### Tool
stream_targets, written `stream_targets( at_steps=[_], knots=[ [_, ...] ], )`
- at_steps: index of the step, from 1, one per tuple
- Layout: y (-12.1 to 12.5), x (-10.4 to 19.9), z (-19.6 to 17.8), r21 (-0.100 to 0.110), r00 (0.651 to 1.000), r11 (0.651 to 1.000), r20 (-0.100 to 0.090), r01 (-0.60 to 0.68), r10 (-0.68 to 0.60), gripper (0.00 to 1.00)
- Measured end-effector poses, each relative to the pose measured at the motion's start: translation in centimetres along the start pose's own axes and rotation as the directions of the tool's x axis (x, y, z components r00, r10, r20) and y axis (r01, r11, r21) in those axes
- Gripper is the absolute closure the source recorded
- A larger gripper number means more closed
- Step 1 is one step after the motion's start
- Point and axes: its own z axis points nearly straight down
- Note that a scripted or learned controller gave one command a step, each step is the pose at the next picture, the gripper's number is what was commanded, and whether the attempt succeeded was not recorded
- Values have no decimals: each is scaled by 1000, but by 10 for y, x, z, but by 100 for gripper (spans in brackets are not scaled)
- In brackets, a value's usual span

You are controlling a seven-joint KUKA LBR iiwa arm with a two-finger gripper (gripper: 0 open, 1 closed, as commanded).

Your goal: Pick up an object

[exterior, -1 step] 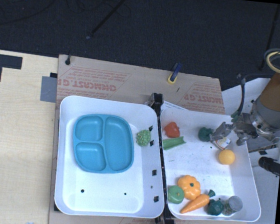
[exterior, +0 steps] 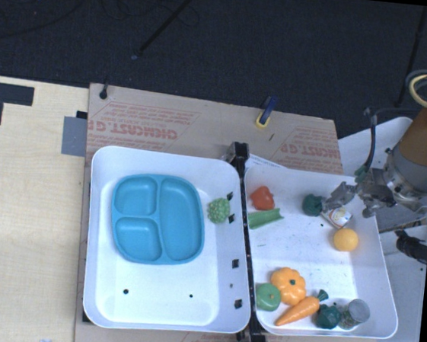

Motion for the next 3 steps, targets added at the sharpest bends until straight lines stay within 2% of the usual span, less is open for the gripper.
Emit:
stream_targets(
  at_steps=[1, 2, 3],
  knots=[
    [-4, 4, 44, 5, 1000, 1000, -2, 1, -1, 0],
    [-5, 7, 108, 6, 1000, 1000, -2, 0, 0, 0],
    [-5, 8, 104, 3, 1000, 1000, -1, 0, 0, 0]
  ],
)
